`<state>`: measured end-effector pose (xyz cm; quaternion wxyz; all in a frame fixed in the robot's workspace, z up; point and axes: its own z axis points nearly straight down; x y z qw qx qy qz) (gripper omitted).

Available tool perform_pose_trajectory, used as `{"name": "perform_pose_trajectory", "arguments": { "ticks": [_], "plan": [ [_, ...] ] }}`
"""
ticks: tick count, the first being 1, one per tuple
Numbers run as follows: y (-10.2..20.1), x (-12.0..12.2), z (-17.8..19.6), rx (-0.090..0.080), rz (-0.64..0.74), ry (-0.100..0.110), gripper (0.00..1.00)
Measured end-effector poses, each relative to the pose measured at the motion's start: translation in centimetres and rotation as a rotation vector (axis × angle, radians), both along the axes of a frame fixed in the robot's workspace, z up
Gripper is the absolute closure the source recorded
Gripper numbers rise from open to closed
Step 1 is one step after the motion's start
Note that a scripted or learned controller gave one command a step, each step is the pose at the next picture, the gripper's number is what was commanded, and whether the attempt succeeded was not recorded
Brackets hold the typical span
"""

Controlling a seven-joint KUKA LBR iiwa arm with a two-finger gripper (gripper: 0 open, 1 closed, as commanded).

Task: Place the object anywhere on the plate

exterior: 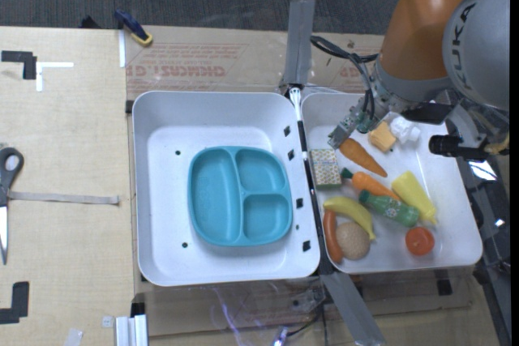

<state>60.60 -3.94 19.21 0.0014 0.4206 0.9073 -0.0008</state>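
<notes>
Resting: smooth teal three-compartment plate.

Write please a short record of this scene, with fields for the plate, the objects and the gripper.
plate: blue plate with three compartments, in the left bin, nothing on it
objects: in the right bin: carrot, banana, green bottle, tomato, sponge
gripper: gripper low over the right bin's far end, near the carrot; holds nothing visible
</notes>
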Motion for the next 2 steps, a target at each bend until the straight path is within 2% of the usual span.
{"name": "perform_pose_trajectory", "arguments": {
  "ticks": [1, 2],
  "plan": [
    [8.37, -3.61, 1.48, 0.002, -0.129, 0.002, 1.0],
    [8.35, -3.6, 1.48, 0.002, -0.129, 0.001, 0.0]
  ]
}}
